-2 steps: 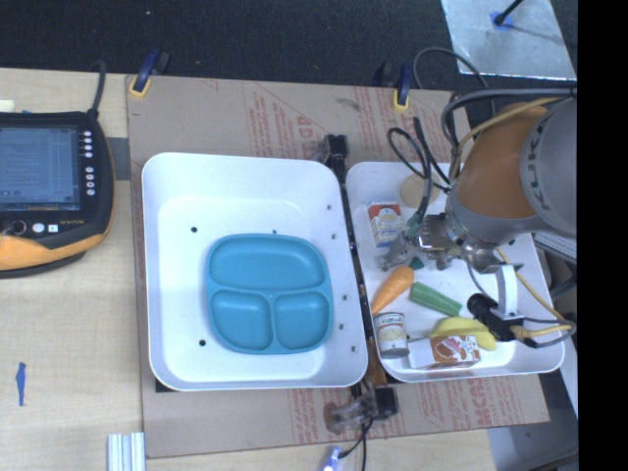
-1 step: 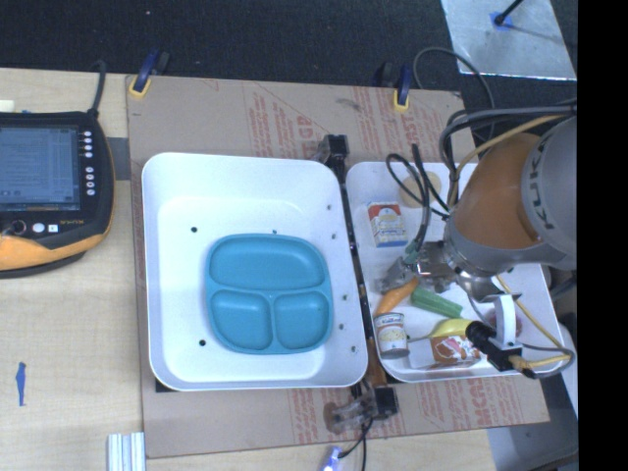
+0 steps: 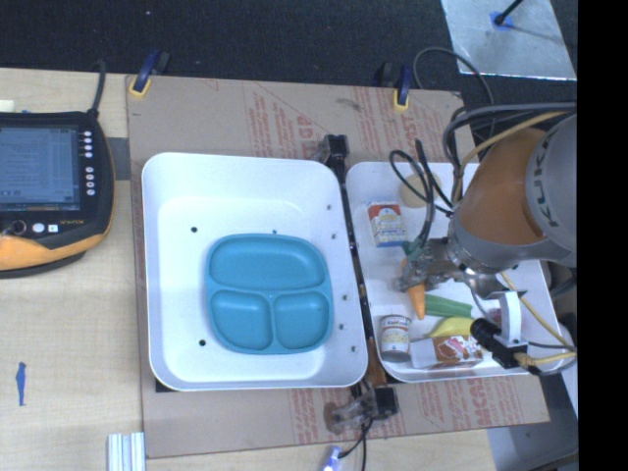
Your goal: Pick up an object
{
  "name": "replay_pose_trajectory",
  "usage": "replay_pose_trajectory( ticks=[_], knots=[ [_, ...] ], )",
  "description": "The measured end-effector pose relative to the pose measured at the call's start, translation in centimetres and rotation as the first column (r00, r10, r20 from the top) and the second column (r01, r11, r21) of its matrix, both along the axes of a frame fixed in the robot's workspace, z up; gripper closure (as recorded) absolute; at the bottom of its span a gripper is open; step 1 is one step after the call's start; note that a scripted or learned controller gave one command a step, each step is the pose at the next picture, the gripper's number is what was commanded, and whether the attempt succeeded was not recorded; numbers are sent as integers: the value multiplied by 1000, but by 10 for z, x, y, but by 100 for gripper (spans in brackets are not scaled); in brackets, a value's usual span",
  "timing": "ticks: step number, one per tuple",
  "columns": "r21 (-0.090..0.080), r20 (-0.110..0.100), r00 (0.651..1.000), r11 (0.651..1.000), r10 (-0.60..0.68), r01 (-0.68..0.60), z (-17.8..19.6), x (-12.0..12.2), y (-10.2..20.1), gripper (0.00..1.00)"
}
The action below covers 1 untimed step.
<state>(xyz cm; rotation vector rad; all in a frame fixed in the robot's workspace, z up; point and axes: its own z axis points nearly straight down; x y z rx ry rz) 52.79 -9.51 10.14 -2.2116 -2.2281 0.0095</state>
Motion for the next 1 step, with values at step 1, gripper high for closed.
replay_pose_trajectory(
  ticks=[1],
  knots=[
    [3,4,1000,1000,-3,3,91,88,62,100]
  ],
)
